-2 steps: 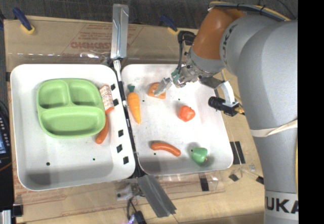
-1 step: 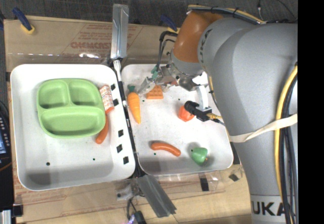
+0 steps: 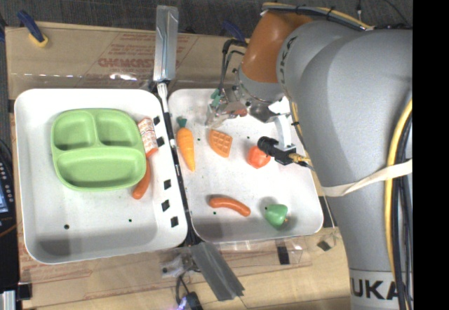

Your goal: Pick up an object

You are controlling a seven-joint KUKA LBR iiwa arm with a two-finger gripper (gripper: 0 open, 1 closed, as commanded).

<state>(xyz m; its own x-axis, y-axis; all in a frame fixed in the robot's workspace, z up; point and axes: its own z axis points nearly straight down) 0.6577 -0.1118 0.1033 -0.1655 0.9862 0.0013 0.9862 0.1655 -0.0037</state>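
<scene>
My gripper (image 3: 223, 108) hangs low over the back left part of the right bin (image 3: 303, 193), under the orange-banded wrist. Just in front of it lies a toy waffle (image 3: 221, 142), orange and square. A toy carrot (image 3: 185, 147) lies to the left of the waffle, near the bin's left wall. A red toy tomato (image 3: 257, 156) sits to the right of the waffle. Nearer the front lie a red-orange sausage (image 3: 229, 205) and a green pepper (image 3: 276, 214). I see nothing between the gripper and the bin floor.
The left bin (image 3: 42, 231) holds a green divided plate (image 3: 95, 147), a striped snack packet (image 3: 147, 135) and an orange sausage (image 3: 142, 184) by the plate's right edge. The grey arm covers the right bin's right rim.
</scene>
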